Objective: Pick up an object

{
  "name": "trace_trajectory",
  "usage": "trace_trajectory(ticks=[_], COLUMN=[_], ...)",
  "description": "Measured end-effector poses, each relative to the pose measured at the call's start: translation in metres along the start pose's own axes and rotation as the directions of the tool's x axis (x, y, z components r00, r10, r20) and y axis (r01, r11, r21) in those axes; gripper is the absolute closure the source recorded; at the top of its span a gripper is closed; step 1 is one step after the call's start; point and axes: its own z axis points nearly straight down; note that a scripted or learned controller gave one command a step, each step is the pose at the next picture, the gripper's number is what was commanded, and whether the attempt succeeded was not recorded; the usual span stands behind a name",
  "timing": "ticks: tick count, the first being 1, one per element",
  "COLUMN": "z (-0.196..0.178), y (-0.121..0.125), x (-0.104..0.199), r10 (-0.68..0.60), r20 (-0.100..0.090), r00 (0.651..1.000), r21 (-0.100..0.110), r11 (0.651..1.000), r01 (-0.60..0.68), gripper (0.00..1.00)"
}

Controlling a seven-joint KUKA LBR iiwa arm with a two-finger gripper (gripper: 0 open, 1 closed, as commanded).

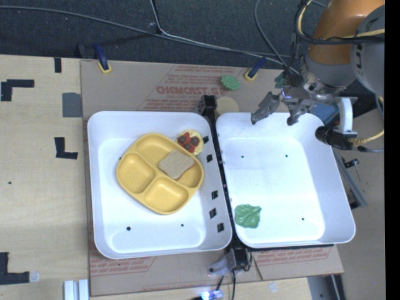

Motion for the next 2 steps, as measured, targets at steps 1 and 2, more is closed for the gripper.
trace_trajectory(ticks=[1, 2], z=[-0.008, 0.036], y=[0.002, 0.003], x=[0.0, -0.002], r10=[-0.003, -0.002], r20=[0.001, 0.002], r00=[1.0, 1.0], r21=[-0.013, -0.009], r11=[1.0, 1.0], r01=[0.003, 0.002], gripper=[0.0, 0.0])
